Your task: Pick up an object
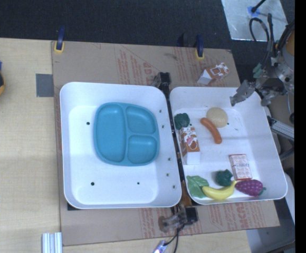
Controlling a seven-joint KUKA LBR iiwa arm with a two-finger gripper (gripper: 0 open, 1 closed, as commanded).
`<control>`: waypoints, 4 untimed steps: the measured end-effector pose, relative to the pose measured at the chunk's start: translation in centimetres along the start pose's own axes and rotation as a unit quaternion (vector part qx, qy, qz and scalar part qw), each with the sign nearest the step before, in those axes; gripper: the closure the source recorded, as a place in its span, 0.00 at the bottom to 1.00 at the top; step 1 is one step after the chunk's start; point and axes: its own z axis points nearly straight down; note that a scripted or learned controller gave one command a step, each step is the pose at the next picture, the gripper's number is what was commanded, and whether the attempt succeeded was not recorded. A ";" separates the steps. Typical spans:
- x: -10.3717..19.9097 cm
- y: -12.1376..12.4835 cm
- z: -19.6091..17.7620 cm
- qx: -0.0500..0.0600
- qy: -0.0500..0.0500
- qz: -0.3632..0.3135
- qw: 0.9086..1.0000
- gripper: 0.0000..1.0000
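Grey hand (244,95) hovers at top-right corner of the right bin (273,141); can't tell if it's spread or pressed together. Nearest obj is the beige round item (217,116), just down-left of it, apart from it. Orange sausage (211,130) lies beside that. Blue plate (126,134) sits in left bin (79,178).
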 end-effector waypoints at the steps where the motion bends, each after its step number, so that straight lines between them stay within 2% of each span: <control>1: -0.1 -2.8 16.9 0.001 0.000 0.000 1.000 0.00; 2: -0.3 -2.7 15.8 0.001 -0.001 -0.001 1.000 1.00; 3: -0.3 -2.7 15.8 0.001 -0.001 -0.001 1.000 0.00; 4: 4.4 2.8 18.0 0.000 0.000 0.000 1.000 0.00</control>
